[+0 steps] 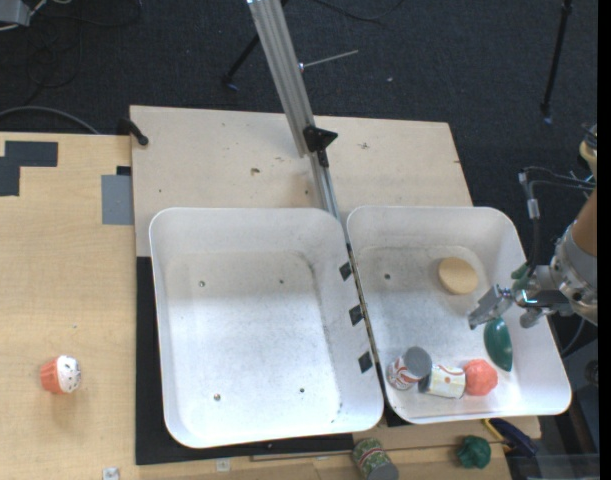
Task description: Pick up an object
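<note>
Pincer low over the right bin's right side, beside a dark green object.

At lower left of the frame a small red-and-white toy (60, 375) lies on the table (45, 268). The left bin (170, 268) is in the middle. The right bin (405, 230) holds a tan disc (458, 275) near its upper right and, along its lower edge, a grey-capped piece (410, 365), a white cylinder (446, 380) and a red ball (480, 377). The pincer (500, 308) hangs at the bin's right wall; how far open it is, I cannot tell. A dark green object (499, 344) sits just below it; whether they touch is unclear.
</note>
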`<action>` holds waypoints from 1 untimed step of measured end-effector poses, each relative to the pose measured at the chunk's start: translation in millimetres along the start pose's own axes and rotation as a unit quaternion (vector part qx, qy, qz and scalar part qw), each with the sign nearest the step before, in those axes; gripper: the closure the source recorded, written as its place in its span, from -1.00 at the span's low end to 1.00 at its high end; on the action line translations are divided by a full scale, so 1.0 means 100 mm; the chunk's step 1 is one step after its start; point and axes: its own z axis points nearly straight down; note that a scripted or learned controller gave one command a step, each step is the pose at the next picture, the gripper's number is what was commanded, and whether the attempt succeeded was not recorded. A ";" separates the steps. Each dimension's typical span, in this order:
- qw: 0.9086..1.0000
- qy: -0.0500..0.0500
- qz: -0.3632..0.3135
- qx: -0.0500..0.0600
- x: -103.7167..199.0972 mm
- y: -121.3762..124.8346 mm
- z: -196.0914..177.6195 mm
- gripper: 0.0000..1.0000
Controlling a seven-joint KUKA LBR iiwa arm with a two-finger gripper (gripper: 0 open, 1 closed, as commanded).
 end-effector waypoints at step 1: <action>1.000 -0.001 0.001 -0.002 -0.01 0.01 -0.02 -1.00</action>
